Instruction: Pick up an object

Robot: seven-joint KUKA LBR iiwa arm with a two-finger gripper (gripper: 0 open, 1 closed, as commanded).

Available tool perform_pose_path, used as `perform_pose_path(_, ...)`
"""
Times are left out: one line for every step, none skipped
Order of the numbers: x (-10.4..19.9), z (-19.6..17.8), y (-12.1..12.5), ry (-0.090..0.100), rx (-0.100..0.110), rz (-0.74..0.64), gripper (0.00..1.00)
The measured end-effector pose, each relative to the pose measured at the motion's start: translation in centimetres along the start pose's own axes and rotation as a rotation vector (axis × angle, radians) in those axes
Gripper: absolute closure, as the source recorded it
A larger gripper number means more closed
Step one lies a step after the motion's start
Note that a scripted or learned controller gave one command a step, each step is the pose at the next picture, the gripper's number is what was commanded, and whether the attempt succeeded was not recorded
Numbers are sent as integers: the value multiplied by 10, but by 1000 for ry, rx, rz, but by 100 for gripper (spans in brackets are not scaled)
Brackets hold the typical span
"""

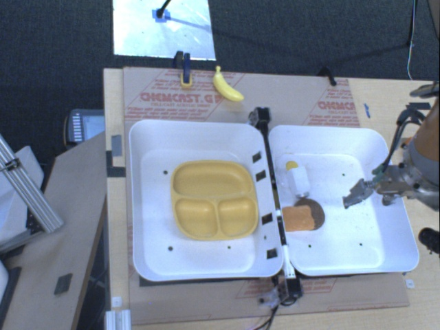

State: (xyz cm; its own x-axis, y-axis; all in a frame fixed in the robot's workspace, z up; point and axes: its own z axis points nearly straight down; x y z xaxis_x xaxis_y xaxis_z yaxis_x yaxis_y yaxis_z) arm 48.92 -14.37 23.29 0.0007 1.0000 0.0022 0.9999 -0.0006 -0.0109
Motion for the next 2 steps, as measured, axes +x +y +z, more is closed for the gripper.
perform_pose_path(0, -6, 3, -3, -13, -4, 0)
perform_pose_path(10, 50, 1, -1, -8, -3, 0)
